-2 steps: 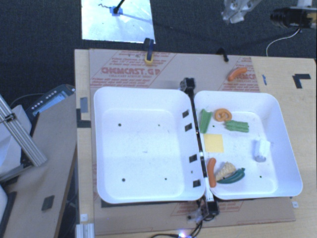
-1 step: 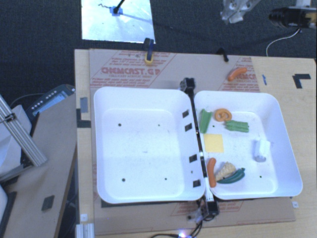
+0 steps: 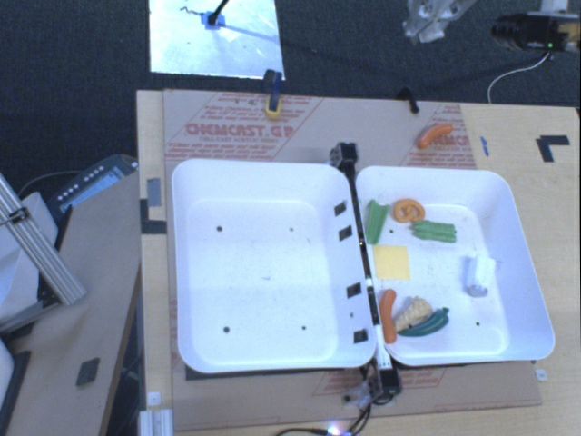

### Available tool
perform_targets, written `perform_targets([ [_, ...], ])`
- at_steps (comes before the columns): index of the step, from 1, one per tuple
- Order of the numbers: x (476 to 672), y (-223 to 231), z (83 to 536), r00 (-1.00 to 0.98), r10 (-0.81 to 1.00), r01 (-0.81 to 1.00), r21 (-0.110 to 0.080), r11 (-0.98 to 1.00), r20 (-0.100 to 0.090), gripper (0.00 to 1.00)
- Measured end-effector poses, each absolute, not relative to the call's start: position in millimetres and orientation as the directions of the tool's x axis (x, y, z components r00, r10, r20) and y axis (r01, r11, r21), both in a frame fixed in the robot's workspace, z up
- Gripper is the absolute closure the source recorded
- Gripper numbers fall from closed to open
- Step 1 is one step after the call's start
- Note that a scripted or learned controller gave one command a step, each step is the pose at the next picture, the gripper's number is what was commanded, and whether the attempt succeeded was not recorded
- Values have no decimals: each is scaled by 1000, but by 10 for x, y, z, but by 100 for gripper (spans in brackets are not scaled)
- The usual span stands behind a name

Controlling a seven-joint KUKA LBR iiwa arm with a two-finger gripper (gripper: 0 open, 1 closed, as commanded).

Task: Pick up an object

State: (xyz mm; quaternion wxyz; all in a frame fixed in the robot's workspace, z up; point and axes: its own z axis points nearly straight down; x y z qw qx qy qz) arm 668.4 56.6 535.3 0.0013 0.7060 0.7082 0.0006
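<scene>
The right bin (image 3: 517, 225) holds several small items: a green pod (image 3: 374, 222), an orange ring-shaped piece (image 3: 408, 211), a green bean piece (image 3: 435, 232), a yellow square slice (image 3: 392, 262), a white cylinder (image 3: 477, 275), an orange-red sausage (image 3: 388, 315), a beige lump (image 3: 413, 312) and a dark green pepper (image 3: 428, 324). My gripper (image 3: 429, 12) hangs high at the top of the view, far behind the bins and well apart from every item. Nothing shows between its fingers.
The left bin (image 3: 263, 266) lies beside the right one, joined by a black hinge strip (image 3: 360, 262). An orange sausage-like piece (image 3: 435, 135) lies on the board behind the right bin. A yellow and blue clamp (image 3: 271, 94) stands at the board's back edge.
</scene>
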Motion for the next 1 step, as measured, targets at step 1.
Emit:
perform_targets([
  [1, 6684, 589, 5353, -3, 1000, 1000, 3, 3, -1, 100],
])
